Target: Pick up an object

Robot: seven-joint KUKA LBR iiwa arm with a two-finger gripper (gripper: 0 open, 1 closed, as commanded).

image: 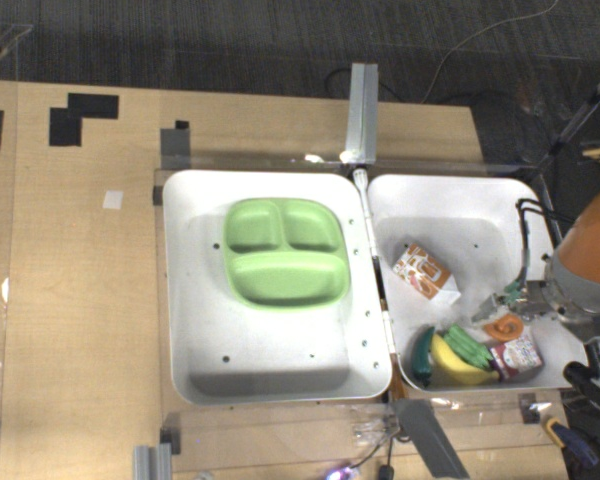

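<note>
Where the arm reaches in from the right, its gripper hangs low over the right bin, close to that bin's right wall, and whether it is open or closed on anything cannot be told, since the parts there are small and tangled together. Just below it lies an orange piece, touching or nearly touching a small printed packet. Left of those sit a green item and a banana, piled together in the bin's near corner with a dark teal object at the far left. A small orange and white carton lies apart, nearer the bin's middle. In the left bin rests a green divided plate. Both bins stand on the wooden surface.
</note>
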